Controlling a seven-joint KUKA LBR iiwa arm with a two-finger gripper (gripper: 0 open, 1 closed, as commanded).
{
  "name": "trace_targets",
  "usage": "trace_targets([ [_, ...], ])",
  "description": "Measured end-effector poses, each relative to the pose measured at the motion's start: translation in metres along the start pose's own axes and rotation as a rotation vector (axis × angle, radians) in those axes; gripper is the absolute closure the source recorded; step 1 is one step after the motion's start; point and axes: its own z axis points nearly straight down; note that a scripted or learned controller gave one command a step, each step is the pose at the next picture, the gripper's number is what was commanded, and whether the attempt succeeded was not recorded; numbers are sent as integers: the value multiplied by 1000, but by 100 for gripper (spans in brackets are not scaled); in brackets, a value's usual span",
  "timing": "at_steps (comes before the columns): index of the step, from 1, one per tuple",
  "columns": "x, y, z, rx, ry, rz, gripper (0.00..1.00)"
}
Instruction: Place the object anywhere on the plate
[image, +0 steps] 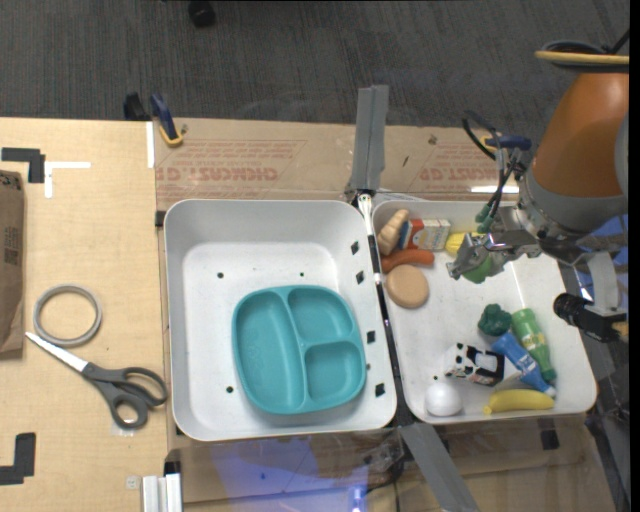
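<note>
My claw (478, 258) hangs over the right bin (575, 385), near its far edge, and there is something green and grey at its tip; I cannot tell whether the fingers are clenched on it or released.

The teal plate (300, 347), with three compartments, is my landmark. It lies bare in the left bin (190, 300), toward that bin's near side. To the right of the plate, across the wall where the two bins meet, the right bin holds a clutter: a round tan piece (407, 288) closest to the plate, an orange-red piece (408, 258) and a small box (432, 235) beyond it, a white ball (443, 400), a black-and-white toy (474, 365), a banana (519, 401), a green bottle (531, 340) and a blue tube (520, 362) farther right.

Left of the plate, outside the bins, the pale wooden table (80, 420) carries scissors (110, 380) and a ring of tape (67, 314). Beyond the plate, a brown cardboard sheet (260, 160) lies under the far rims of both bins. Past that is dark grey carpet floor (280, 50).
</note>
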Motion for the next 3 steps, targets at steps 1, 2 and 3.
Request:
trace_targets([
  [1,74,14,62,-1,1,-50,100],
  [2,167,-53,62,0,1,-75,100],
  [3,167,-53,62,-1,1,-74,0],
])
